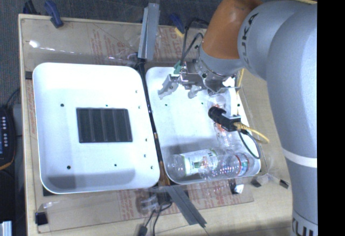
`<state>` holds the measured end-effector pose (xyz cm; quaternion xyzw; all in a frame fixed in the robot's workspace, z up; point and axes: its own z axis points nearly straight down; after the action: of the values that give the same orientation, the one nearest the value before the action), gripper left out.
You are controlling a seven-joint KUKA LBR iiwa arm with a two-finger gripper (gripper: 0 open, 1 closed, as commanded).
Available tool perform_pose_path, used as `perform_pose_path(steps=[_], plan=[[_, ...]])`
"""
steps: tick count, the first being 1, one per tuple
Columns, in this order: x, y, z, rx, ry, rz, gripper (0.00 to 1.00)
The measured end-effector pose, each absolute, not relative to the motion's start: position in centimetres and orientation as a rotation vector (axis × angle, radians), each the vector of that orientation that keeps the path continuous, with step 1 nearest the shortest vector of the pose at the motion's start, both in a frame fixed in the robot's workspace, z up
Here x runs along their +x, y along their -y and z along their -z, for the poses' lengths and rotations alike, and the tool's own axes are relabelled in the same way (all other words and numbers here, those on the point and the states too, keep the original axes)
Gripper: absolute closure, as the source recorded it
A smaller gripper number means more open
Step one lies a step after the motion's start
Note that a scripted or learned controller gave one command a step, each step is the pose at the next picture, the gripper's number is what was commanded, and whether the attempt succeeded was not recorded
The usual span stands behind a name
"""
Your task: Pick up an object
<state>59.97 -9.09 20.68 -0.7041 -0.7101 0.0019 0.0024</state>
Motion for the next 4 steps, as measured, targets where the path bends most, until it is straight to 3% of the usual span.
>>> perform_pose_path(steps=[1,2,3,4], plan=[[52.8,11.5,-14.1,-2.442,1.969,-0.006,0.0],[50.1,10.0,-23.3,-2.534,1.853,-0.002,0.0],[51.6,16.9,-20.1,-2.379,2.049,-0.003,0.0],[52.7,19.9,-21.5,-2.325,2.111,-0.002,0.0]])
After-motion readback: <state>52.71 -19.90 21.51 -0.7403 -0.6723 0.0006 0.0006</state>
